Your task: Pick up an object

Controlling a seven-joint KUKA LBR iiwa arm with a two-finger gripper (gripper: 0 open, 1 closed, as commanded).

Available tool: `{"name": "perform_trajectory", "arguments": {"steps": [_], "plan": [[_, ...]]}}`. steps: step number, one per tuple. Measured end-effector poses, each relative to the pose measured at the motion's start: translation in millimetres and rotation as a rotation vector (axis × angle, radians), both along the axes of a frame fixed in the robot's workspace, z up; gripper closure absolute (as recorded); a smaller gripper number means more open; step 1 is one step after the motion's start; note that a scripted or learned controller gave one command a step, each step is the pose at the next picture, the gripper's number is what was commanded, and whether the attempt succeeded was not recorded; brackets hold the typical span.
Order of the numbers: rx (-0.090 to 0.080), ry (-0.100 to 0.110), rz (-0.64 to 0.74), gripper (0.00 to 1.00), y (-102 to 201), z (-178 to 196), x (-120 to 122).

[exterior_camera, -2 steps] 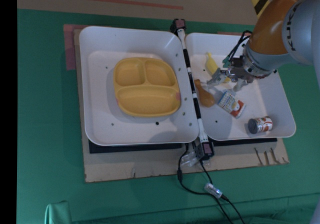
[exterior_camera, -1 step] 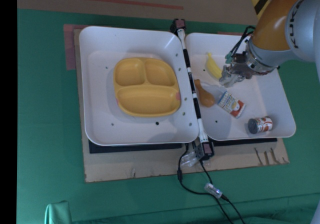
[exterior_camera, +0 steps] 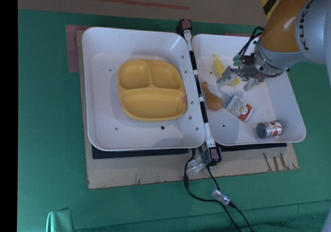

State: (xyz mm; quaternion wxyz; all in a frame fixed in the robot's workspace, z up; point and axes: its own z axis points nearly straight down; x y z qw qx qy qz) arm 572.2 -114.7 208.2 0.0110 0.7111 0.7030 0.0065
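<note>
Tool [exterior_camera: 239, 76] hovering in right bin [exterior_camera: 289, 106], right of frame centre, fingers spread wide, nothing between them. Banana [exterior_camera: 219, 63] just left of it, partly underneath; carton [exterior_camera: 239, 107] and can [exterior_camera: 269, 129] lower right. Likely miss: closing beside the slim banana, or nudging it against the bin divider [exterior_camera: 199, 91].

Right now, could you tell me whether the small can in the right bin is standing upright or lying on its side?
Lying on its side: the can shows its dark round end and its red and white wall.

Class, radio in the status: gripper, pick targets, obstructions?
Gripper over right bin, above banana. Drumstick, carton, can lie loose. Nothing blocking.
</note>
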Motion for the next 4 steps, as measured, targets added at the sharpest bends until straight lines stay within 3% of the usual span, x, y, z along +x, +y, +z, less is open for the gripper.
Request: {"name": "perform_trajectory", "arguments": {"steps": [1,2,3,4], "plan": [[-0.003,-0.012,-0.005,1.0,-2,15,2],[-0.003,-0.012,-0.005,0.0,-2,15,2],[0.0,0.006,0.005,0.0,-5,-20,-15],[-0.005,-0.008,0.0,1.0,-8,-5,-13]]}}
